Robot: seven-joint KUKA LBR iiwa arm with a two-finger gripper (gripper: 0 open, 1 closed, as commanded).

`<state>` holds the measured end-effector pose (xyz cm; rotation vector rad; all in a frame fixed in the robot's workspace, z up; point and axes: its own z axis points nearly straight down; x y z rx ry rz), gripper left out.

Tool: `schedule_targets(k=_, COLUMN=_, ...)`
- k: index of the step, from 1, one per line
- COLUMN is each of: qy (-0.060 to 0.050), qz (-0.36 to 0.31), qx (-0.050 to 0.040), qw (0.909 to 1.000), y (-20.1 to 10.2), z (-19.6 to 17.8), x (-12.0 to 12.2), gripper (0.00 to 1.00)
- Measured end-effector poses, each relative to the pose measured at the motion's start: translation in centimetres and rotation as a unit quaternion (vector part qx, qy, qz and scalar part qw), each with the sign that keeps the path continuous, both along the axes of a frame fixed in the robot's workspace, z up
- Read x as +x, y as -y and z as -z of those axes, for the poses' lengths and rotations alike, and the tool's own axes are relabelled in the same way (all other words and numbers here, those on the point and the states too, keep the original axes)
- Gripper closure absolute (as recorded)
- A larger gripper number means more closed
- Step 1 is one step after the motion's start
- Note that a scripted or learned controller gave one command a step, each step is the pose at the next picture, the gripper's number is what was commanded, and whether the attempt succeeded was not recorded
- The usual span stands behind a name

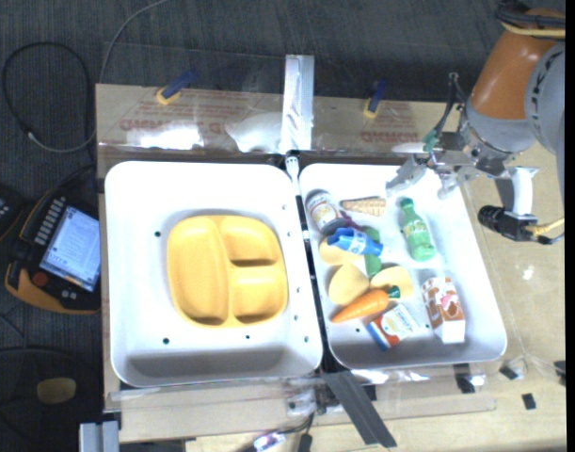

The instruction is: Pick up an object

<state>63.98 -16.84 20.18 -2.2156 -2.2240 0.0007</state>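
Green plastic bottle [418, 231] sits at 1 o'clock in the right white bin [489, 295], gripper [421, 171] just above, can't tell its fingers' state.

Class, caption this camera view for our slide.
Robot hand hovers over right bin of toy groceries; yellow tray fills the left bin.

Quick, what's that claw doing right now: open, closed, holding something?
Gripper: open, holding nothing, above the right bin's far edge near the green bottle.

Yellow divided tray [226, 269] in left bin [136, 196]; teach pendant [56, 250] beside bench.
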Motion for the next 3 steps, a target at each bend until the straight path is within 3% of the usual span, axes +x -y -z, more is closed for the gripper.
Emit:
schedule_targets(k=1, qy=0.014, qz=0.021, qx=-0.0048, qw=0.9997, y=2.4, z=9.1, x=2.3, gripper=0.0)
schedule_targets(k=2, qy=0.022, qz=0.028, qx=-0.0015, qw=0.9994, y=4.2, z=9.5, x=1.0, gripper=0.0)
schedule_targets(k=3, qy=0.021, qz=0.05, qx=-0.0022, qw=0.9985, y=3.8, z=9.6, x=1.0, gripper=0.0)
